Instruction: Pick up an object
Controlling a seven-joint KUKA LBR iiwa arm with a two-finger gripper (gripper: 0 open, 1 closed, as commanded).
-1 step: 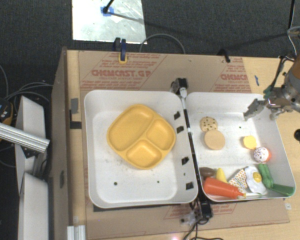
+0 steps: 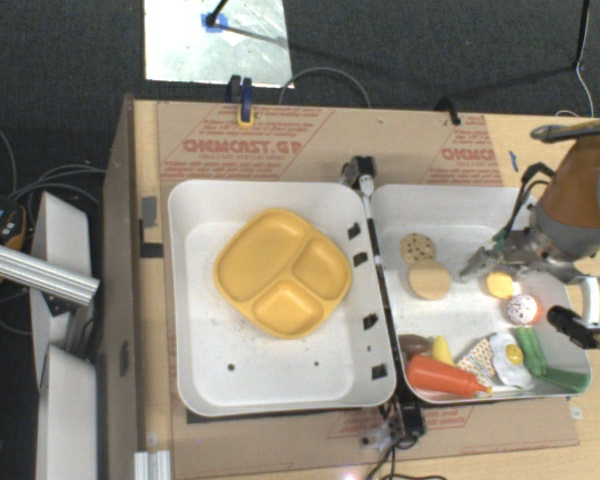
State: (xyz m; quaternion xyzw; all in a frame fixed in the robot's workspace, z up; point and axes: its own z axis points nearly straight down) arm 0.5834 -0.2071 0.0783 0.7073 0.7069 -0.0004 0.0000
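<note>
At the front edge of the bench, some wires [image 2: 405, 438] hang down. Just behind them sit two white bins side by side.

The right bin [image 2: 450, 208] holds the toy food. Closest to the front is an orange carrot [image 2: 445, 376], with a little yellow piece [image 2: 441, 348] touching it. Next to them lie a fried egg [image 2: 507, 358] and a green toy [image 2: 540, 360]. A bit farther back are a white ball with red spots [image 2: 522, 309], a yellow lump [image 2: 499, 286] and a round tan toy [image 2: 429, 282]. A brown cookie [image 2: 417, 247] lies just behind the tan toy.

The gripper [image 2: 492, 258] comes in from the right, low over the right bin, just beside the yellow lump. I cannot tell if it is open or closed, or if it touches the lump. No toy can be seen in its grip.

The left bin [image 2: 195, 368] holds a yellow plate [image 2: 280, 273] with three parts.

Both bins rest on brown cardboard [image 2: 280, 143] with red letters. A blue and yellow clamp [image 2: 242, 93] grips its far edge.

To the left stands a silver metal bar [image 2: 40, 273]. Farthest away, the floor [image 2: 60, 48] is dark carpet, and a shiny square sheet [image 2: 215, 28] lies on it.
</note>
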